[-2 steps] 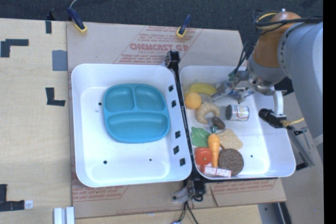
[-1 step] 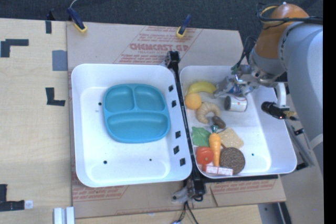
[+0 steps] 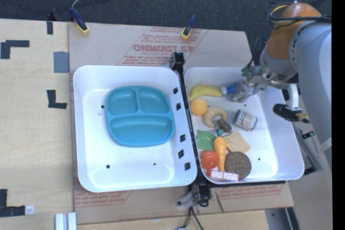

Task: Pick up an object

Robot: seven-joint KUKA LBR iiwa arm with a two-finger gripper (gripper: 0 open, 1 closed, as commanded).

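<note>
- Grey arm with the orange band (image 3: 288, 35) comes in from the right, wrist bent down over the back edge of the right-hand shallow white bin (image 3: 280, 161).
- Two-finger gripper (image 3: 242, 91) sits low in that bin's rear part, tilted toward the left, tip just beside a small blue-and-white object (image 3: 230, 89).
- Can't tell its opening from here: the tip is too small and blurred, and nothing is clearly seen between the tips.
- Yellow plastic banana (image 3: 205, 91) lies just left of the blue-and-white piece, near the bin's back left corner.
- Round orange fruit (image 3: 199, 107) is right below the banana, touching or nearly so.
- Pale tan knobbly piece (image 3: 214, 116) lies beside the orange; a small dark piece (image 3: 223, 126) rests at its lower end.
- Small cylindrical jar with a dark lid (image 3: 245, 119) lies on its side mid-bin, apart from the gripper, below it.
- Front left cluster: green leafy piece (image 3: 204, 140), orange carrot (image 3: 220, 151), red tomato (image 3: 209, 159), tan square cracker (image 3: 236, 142), dark brown round patty (image 3: 237, 164), all packed close together.
- Left-hand white bin (image 3: 89, 132) holds a blue divided plastic plate (image 3: 140, 116), flat, roughly centred.
- Both bins sit on a brown cardboard sheet (image 3: 135, 46) held by two yellow-and-blue clamps (image 3: 79, 20) at the back edge.
</note>
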